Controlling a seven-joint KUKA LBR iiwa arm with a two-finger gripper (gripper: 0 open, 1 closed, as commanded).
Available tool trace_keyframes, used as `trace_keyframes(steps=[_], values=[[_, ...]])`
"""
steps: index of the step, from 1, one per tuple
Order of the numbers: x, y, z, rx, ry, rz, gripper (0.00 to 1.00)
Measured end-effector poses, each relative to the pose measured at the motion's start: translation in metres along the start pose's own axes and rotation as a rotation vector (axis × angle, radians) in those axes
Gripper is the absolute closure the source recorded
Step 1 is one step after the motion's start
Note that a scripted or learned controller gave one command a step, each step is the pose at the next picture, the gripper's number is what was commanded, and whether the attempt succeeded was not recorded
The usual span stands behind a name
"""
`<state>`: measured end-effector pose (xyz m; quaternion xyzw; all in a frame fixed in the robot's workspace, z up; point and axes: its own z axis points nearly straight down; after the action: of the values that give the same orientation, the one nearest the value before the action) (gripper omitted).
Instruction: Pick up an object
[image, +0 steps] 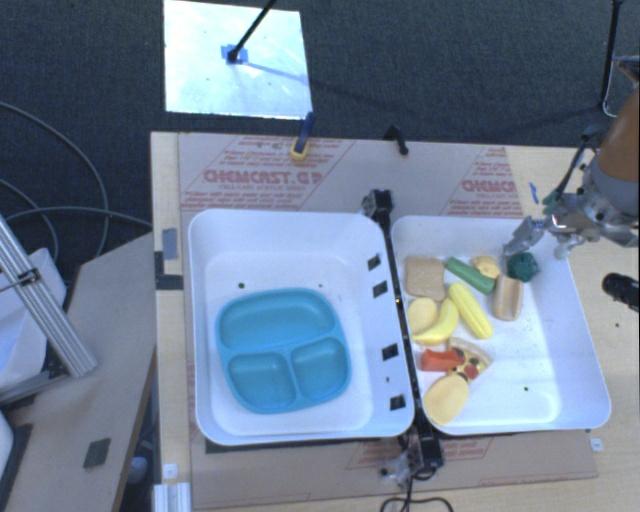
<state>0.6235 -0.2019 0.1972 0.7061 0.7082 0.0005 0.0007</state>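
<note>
1. The left bin (290, 230) held a blue divided tray (284, 348), the largest item on the bench, lying flat in the bin's middle.
2. The right bin (570, 370) carried all the toy food, bunched towards its upper left half.
3. The arm (618, 165) reached in from the right, and its gripper (537, 238) hung over the upper right part of that bin, fingers spread apart with nothing between them.
4. Two yellow pieces, a corn cob (470, 311) and a banana (436, 322), lay side by side in the heap's middle; a tan bread slice (424, 277) sat above them and a yellow lemon-like piece (446, 398) below.
5. A green cucumber-like stick (468, 275) lay beside a small dark green piece (522, 266), the one nearest the fingers, just beside the lower fingertip.
6. Judging by this, the pick had not been made: nothing was lifted, and closing on an object and raising it remained.
</note>
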Motion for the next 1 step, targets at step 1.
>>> trace_keyframes(steps=[1], values=[[0.0288, 0.0374, 0.1163, -0.004, 0.001, -0.004, 0.0]])
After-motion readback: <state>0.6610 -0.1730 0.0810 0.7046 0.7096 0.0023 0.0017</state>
